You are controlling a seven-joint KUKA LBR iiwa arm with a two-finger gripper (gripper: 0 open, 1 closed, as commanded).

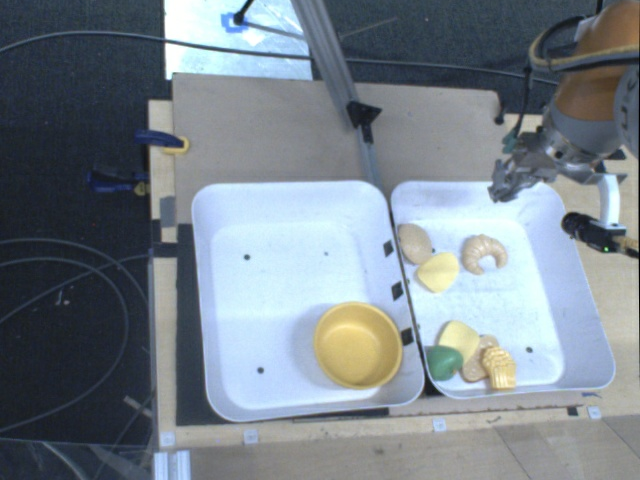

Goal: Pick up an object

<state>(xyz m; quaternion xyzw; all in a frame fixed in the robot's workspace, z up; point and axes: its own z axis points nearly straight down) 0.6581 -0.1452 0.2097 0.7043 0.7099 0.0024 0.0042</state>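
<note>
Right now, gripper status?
Gripper: cannot be told; it hangs over the far edge of the right bin, with nothing seen in it.

Right bin: croissant (484, 252), tan egg-shaped piece (414, 242), yellow wedge (438, 272) (touching the egg piece).
Near corner: yellow slice (459, 337), green piece (444, 362), corn cob (499, 368) huddle.
Left bin: yellow bowl (357, 344), upright.

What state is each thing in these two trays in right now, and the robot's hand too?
Yellow bowl: upright, in the left bin.
Croissant: lying loose in the right bin.
Beige oval piece: touching the yellow wedge.
Green piece: piled with other toy food at the near edge.
Hand: above the right bin's far corner, nothing seen in it.
</note>
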